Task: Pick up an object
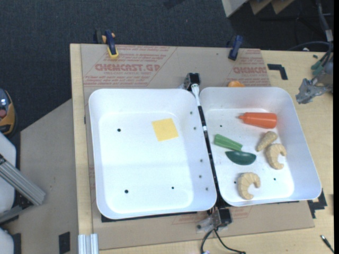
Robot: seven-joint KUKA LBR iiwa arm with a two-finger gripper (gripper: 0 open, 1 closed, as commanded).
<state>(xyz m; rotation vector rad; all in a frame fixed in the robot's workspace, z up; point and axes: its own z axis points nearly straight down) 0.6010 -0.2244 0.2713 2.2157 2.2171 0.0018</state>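
Note:
The left bin (pixel 106 157) holds one flat yellow square (pixel 164 129). In the right bin (pixel 302 157) lie an orange carrot (pixel 258 119), a light green bean (pixel 228 141), a dark green pod (pixel 241 157) and three beige croissant-shaped pieces (pixel 266 140) (pixel 276 155) (pixel 248 184). My gripper (pixel 309 90) is a small grey shape at the view's right edge. It sits beyond the right bin's far right corner, above the bench, apart from every object.
A small orange object (pixel 235 83) lies on the bench just behind the right bin. Clamps (pixel 111 42) (pixel 235 47) hold the brown board's far edge. A black clip (pixel 193 80) joins the bins at the back. Cables (pixel 323 15) hang at the upper right.

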